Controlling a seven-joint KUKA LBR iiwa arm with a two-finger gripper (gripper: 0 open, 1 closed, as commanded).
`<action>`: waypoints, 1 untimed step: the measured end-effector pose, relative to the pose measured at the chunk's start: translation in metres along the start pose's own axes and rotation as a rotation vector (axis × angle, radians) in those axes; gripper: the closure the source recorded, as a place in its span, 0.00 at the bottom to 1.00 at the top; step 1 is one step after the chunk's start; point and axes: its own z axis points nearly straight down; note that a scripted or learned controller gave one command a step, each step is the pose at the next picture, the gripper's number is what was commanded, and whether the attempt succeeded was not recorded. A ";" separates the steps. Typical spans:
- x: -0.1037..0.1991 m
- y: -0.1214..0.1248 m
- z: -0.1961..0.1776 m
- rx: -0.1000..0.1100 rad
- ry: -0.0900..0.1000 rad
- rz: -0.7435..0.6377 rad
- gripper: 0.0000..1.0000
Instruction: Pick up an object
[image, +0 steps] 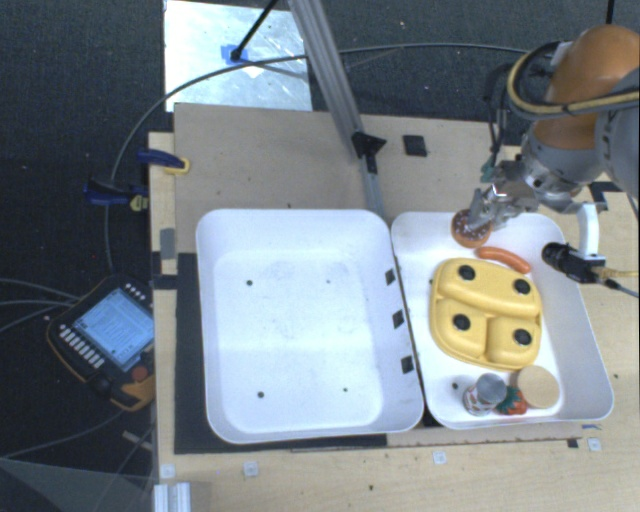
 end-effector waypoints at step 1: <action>0.062 -0.011 -0.008 0.004 0.003 -0.005 1.00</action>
